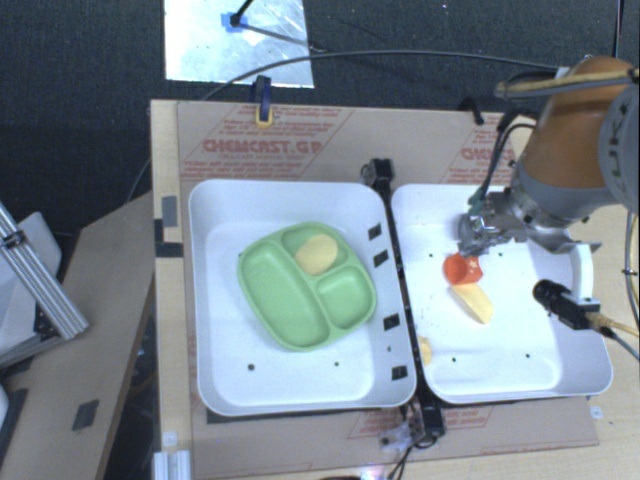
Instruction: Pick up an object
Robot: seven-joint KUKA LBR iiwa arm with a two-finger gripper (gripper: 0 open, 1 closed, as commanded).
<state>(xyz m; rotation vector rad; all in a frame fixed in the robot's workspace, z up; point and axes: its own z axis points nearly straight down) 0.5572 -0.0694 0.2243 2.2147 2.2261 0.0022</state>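
my gripper [478, 236] is down inside the right bin [520, 368], over its upper left part, with the grey wrist and orange band rising behind it toward the right. whether it is open or closed i cannot tell from this slant, since the metal at the tip is a small blurred cluster, and i see nothing held in it. directly below the tip, touching or just short of it, lies a small red piece [462, 268]; i cannot say which. just beyond that, further below and slightly right of the tool, lies a yellow wedge [474, 303], resting on the bin floor beside the red piece. a smaller yellow bit [425, 350] sits at the bin's left wall, well below and left of the tool. far to the tool's left, in the left bin [230, 368], a green divided plate [305, 286] carries a pale yellow lump [318, 255] in one compartment. my judgement on progress: the approach is made and the tool is at the level of the red piece, but no lift is evident; every object rests on a bin or plate. closing, if not already done, and raising are left.
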